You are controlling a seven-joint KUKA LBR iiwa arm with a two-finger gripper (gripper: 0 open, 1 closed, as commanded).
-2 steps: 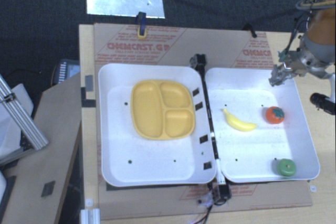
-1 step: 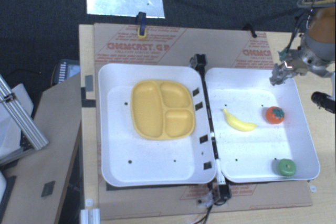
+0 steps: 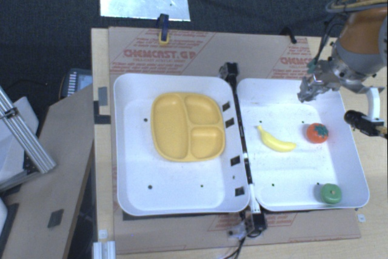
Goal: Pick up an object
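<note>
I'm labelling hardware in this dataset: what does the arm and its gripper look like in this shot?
The arm has a rounded orange section over a grey wrist housing, with thin dark cables looping above it. A black part juts from its lower right side. The gripper is small, metallic grey and angular, too blurred to make out finer detail or any markings.

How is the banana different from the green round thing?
The banana is yellow, long and curved; the green round thing is short and round. The banana lies mid-bin, while the green one sits near the front right corner. Both are in the right bin, away from the gripper.
</note>
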